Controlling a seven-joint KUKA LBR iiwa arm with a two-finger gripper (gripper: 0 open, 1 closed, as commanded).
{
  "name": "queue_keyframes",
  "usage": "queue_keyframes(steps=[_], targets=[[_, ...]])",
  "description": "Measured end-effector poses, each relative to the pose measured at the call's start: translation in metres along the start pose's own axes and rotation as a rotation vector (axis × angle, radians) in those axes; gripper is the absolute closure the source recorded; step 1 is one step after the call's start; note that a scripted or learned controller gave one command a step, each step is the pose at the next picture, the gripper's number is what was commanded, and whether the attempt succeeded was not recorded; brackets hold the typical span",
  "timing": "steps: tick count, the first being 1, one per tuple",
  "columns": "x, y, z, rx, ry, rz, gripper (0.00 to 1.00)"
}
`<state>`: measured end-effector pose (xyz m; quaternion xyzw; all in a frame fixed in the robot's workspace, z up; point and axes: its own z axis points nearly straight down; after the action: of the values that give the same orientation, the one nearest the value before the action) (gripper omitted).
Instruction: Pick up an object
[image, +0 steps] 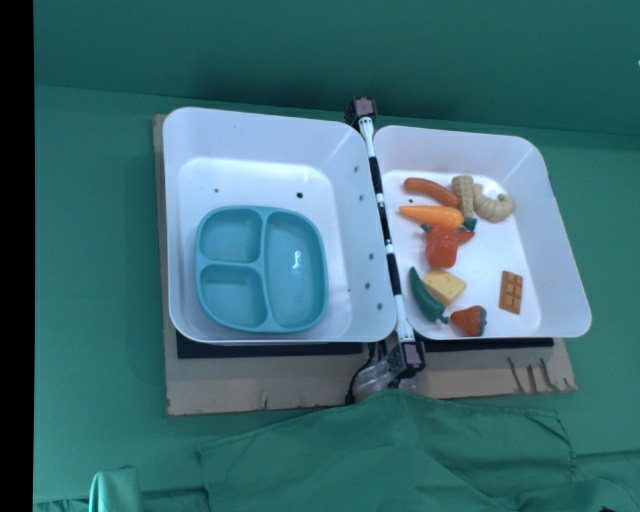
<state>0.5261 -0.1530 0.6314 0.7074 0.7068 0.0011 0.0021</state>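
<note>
Two white bins sit side by side on a cardboard sheet (250, 395) over the green bench (90, 250). A black-and-white striped bar (385, 230) runs along the seam between them.

The left bin (200, 135) holds one teal divided plate (262, 268), three compartments, lying flat towards the bin's front-left.

The right bin (530, 170) holds all the pickable toy food, crowded towards the seam side:
- Red sausage (430, 190) at the back, orange carrot (432, 214) just in front of it, nearly parallel.
- Beige knobbly piece (465, 195) touches the carrot's tip. A curled beige piece (495, 207) is right beside it.
- Red pepper-like toy (447, 247) at mid-bin, just in front of the carrot.
- Yellow cheese wedge (444, 287) is touching a dark green pod (424, 297) that lies against the seam-side wall.
- Strawberry (468, 320) near the front edge.
- Brown waffle-like bar (511, 292) sits apart from the rest, the most open item.

A rumpled green cloth (400, 450) covers the bench's front edge below the bins. Gripper state: cannot tell.
</note>
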Motion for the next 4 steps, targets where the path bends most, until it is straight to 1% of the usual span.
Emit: queue_keyframes(steps=[1, 2, 3, 4], targets=[[-0.035, 0.06, 0.001, -0.002, -0.003, 0.004, 1.0], [0.047, 0.104, 0.004, -0.003, 0.0, -0.006, 1.0], [-0.002, 0.145, -0.001, -0.006, -0.005, 0.006, 1.0], [0.014, 0.174, 0.0, -0.004, -0.003, 0.001, 1.0]])
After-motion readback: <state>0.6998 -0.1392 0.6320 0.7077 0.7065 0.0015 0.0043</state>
